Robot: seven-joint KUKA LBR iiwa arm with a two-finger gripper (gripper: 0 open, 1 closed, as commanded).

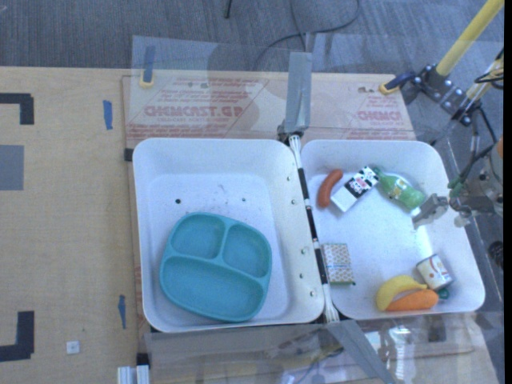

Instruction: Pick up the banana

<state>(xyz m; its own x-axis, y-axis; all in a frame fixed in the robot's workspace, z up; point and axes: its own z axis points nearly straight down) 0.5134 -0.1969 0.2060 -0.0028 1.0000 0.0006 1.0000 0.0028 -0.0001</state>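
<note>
The yellow banana (pixel 395 288) lies in the near right corner of the right bin (pixel 376 238). An orange piece of toy food (pixel 414 300) rests against its near side, and a small can (pixel 434 272) stands just to its right. My gripper (pixel 433 210) hangs over the right bin's right side, beyond the can and well apart from the banana, with nothing visibly held. Its shape is faint and blurred.
The right bin also holds a red sausage (pixel 328 188), a black-and-white carton (pixel 356 188), a green bottle (pixel 400 189) and a small patterned box (pixel 338 263). A teal divided plate (pixel 214 266) lies in the left bin (pixel 152 174). A yellow-handled stand (pixel 472 30) rises at the back right.
</note>
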